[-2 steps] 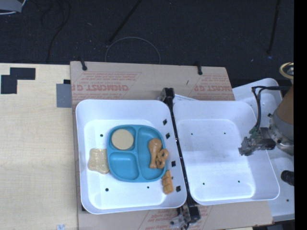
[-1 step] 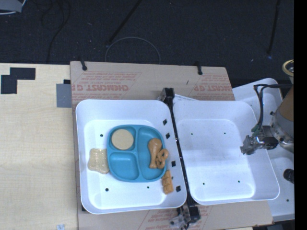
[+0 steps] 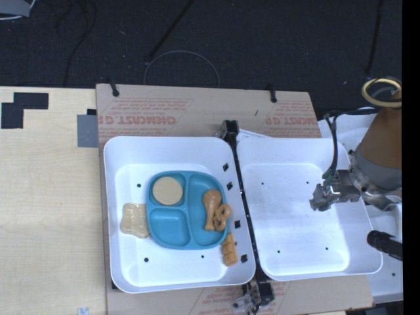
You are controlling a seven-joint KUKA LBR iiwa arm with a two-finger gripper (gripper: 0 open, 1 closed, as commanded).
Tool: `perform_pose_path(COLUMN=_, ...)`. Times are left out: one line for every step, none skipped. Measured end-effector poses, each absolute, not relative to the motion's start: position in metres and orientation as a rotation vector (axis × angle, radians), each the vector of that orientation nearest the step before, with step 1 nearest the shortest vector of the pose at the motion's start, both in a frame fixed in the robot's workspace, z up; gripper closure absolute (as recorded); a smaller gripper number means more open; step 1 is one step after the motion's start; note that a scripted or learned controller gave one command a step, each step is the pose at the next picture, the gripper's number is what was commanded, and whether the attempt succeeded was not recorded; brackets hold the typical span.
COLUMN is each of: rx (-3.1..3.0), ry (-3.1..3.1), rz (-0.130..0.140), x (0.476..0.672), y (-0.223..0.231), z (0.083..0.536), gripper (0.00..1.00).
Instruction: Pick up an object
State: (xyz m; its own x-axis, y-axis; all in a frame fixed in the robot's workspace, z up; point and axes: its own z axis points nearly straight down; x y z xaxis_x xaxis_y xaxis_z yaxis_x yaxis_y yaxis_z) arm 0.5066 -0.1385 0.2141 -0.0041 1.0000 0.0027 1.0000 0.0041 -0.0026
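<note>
Bins seen from above at a slant: two shallow white ones side by side on a cardboard sheet [image 3: 197,113] w/ red print, on a light wood bench [image 3: 46,195]. Left bin [image 3: 118,156] is seen to hold a blue divided tray [image 3: 180,231], 3 compartments. A round tan disc [image 3: 167,190] is lodged in the tray's upper-left compartment; a brown twisted pretzel-like piece [image 3: 215,210] is laid in the right compartment, lengthwise; the lower-left compartment is seen bare blue. A pale beige flat piece [image 3: 134,220] is placed on the bin floor, touching the tray's left edge. A small orange-brown lump [image 3: 229,250] is set on the bin floor just beside the tray's lower-right corner, near the divider btw. the bins. Right bin [image 3: 289,268] is entered from the right by the arm; the gripper [image 3: 321,199] is held low over that bin's right half, near the right wall, well apart from all items in the left bin. Nothing is seen btw. its fingers; whether they are spread or pressed together cannot be told, the tip being dark and small. Grey wrist w/ orange band [image 3: 384,136] is seen above the gripper at the right edge. Dark cables [image 3: 177,18] are strewn on the black floor behind the bench.
</note>
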Motion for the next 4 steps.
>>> perform_pose_path(rx=-2.214, ry=-2.225, rz=-0.001, x=0.511, y=-0.088, z=0.226, gripper=1.00)
perform_pose_path(rx=-2.211, ry=-2.225, rz=0.000, x=0.511, y=-0.025, z=0.228, gripper=1.00)
perform_pose_path(rx=-2.213, ry=-2.221, rz=0.005, x=0.511, y=0.026, z=0.217, gripper=1.00)
perform_pose_path(rx=-2.215, ry=-2.223, rz=0.003, x=0.505, y=0.080, z=0.223, gripper=1.00)
